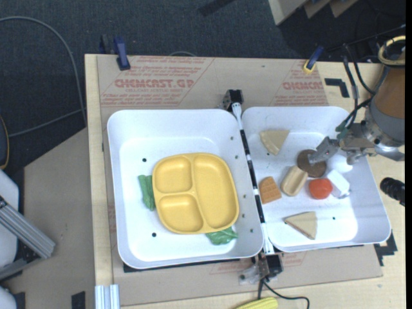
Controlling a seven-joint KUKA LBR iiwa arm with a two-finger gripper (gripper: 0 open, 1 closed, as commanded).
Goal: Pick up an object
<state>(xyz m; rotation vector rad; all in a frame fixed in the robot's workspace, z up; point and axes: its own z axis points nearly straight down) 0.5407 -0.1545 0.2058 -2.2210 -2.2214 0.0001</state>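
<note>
Gripper (329, 148) sits low over the right bin (370, 227), metal, grey, coming in from the right edge; can't tell its open/closed state, nothing visibly held. Just beside its tip: a round dark-brown disc (311, 162), matte, flat-topped. Touching the disc below-left is a tan cylinder (293, 180), smooth, lying tilted. Right of that a small red ball-like piece (320, 188), glossy, next to a small white block (339, 185) near the bin's right side. Upper left of the bin: a pale beige wedge (274, 140), rough-edged. Lower middle: a tan triangular wedge (302, 224), like a bread slice. By the divider: an orange-brown square cracker (269, 189), gridded texture. Any of these is a pick candidate; all lie on the bin floor. Left bin (122, 172), shallow white plastic, rounded corners, holds a yellow compartment tray (193, 192), three sections, smooth, rounded. Green leafy piece (147, 190) pokes out under the tray's left edge, another green piece (221, 236) at its bottom right. Both bins rest on a brown cardboard-covered bench (193, 76) with red print.
</note>
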